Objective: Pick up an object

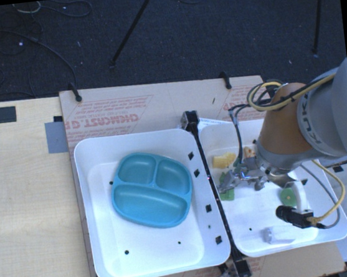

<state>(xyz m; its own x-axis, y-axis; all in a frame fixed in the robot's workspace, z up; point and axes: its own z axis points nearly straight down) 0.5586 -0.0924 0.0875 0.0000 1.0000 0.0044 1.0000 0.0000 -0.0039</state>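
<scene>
My gripper [233, 178] is low in the right bin [336, 234], near its left wall, reached in from the right. A small yellow object [223, 160] lies just beyond it toward the back. A green piece [226, 193] lies right below the gripper's tip, touching or nearly touching it. A round green object [287, 197] sits under the wrist, partly hidden. A small pale grey object [271, 235] rests near the bin's front edge.
The left bin [105, 249] holds a blue divided plate [151, 189], slightly tilted in the view. A black divider [210, 193] with clips separates the two bins. Cardboard lies under both bins, with wooden bench to the left.
</scene>
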